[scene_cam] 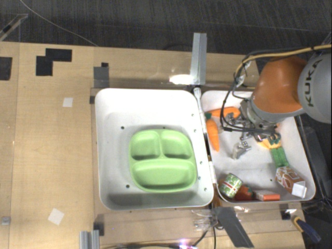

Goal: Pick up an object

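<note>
Nothing is picked yet: the gripper [241, 148] hangs low in the right bin [306, 154], near the carrot [212, 134] (its grip state I cannot tell).

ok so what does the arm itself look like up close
The arm is grey, with dark lettering on its side and a rounded orange band above the wrist. Black and yellow cables loop from the band toward the wrist. Below sits a small metal gripper over the right bin.
</note>
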Controlling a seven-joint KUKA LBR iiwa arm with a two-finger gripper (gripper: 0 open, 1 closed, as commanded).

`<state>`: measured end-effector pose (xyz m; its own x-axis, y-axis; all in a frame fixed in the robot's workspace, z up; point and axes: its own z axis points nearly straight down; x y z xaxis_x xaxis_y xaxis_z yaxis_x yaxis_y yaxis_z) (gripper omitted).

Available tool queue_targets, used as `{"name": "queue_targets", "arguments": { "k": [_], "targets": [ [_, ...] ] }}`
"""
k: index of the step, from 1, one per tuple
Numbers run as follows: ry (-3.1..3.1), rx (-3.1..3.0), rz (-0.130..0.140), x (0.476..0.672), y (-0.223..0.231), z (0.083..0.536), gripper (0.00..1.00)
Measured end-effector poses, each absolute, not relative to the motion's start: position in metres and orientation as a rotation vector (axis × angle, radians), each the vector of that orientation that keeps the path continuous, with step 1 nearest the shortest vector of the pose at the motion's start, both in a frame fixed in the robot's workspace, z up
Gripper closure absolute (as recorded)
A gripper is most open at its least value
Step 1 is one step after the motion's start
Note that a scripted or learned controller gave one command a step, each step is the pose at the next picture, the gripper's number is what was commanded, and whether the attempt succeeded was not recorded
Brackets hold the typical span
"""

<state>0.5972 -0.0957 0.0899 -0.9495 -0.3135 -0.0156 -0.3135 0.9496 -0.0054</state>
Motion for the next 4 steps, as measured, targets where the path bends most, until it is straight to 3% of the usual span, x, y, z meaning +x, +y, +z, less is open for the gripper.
{"name": "queue_targets", "arguments": {
  "k": [1,2,3,4],
  "targets": [
    [3.098,-0.402,-0.005,0.558,-0.088,0.091,0.0],
    [3.095,-0.426,-0.008,0.56,-0.086,0.091,0.0],
    [3.095,-0.404,-0.006,0.519,-0.105,0.092,0.0],
    [3.107,-0.368,-0.004,0.619,-0.128,0.092,0.0]
  ]
}}
